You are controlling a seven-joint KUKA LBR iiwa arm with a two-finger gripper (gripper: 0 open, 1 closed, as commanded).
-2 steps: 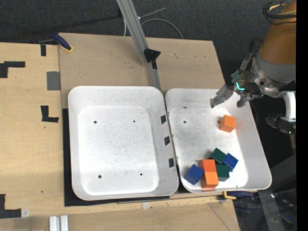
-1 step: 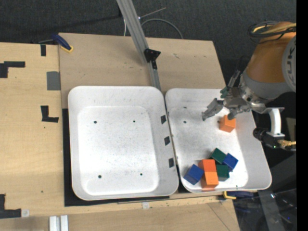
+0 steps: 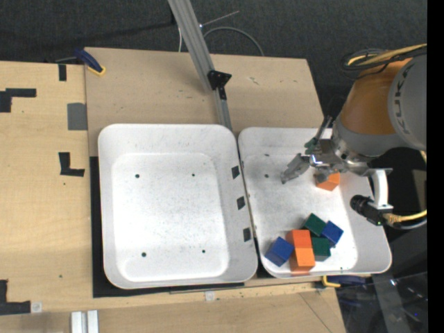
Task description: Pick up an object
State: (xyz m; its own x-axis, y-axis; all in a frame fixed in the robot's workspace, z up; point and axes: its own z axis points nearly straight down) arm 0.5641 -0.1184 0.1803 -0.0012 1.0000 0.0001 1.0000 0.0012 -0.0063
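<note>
Robotics lab, plywood bench [image 3: 173,82] with tape marks, two white bins [image 3: 111,186], industrial arm [image 3: 381,109], metal pole [image 3: 191,30]

tool [image 3: 305,166] above right bin [image 3: 267,144]

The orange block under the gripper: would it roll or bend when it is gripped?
The orange block looks flat-faced and boxy, so it should probably slide, not roll. It appears rigid, likely wood or plastic, so bending seems unlikely. It lies apart from the pile, so a push would probably disturb nothing.
</note>
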